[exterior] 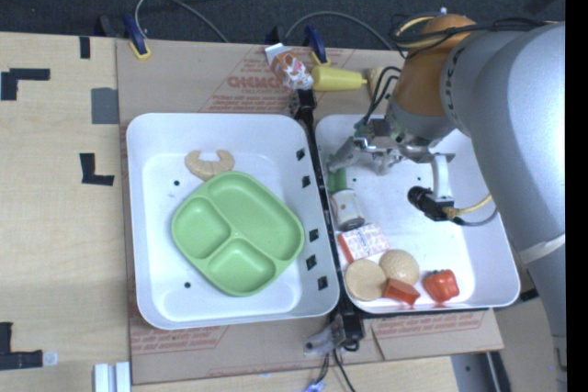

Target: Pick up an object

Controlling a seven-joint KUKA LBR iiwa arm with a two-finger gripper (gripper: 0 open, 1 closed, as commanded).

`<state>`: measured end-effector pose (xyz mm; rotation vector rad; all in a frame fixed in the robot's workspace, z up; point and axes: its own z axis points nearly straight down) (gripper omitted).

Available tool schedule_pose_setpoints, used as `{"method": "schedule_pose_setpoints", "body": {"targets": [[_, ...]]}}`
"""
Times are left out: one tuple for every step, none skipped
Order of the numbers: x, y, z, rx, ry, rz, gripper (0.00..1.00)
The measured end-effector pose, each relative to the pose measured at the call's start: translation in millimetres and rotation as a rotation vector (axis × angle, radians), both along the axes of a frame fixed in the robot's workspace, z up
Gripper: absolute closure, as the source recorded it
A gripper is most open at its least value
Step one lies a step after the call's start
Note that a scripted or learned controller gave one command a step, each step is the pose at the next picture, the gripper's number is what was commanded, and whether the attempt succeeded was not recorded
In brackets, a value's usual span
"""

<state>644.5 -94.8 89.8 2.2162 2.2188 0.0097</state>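
Over right bin (487,289), claw (375,156)

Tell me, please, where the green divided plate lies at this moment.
The green divided plate lies in the left bin of the camera view, near its middle, just below a tan curved piece.

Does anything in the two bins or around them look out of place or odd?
Yes. A yellow banana and a small packet lie on the cardboard behind the bins, outside both. In the left bin, the green divided plate sits askew, turned at an angle to the bin's walls. Nothing looks spilled or broken.
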Motion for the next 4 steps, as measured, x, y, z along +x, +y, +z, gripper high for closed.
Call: {"method": "schedule_pose_setpoints", "body": {"targets": [[1.4, 1.4, 11.2, 0.002, -0.004, 0.001, 1.00], [0.5, 1.5, 9.8, 0.002, -0.001, 0.000, 0.00], [0.3, 1.8, 19.1, 0.003, 0.000, 0.001, 1.00], [0.3, 1.8, 19.0, 0.003, 0.000, 0.001, 0.00]]}}
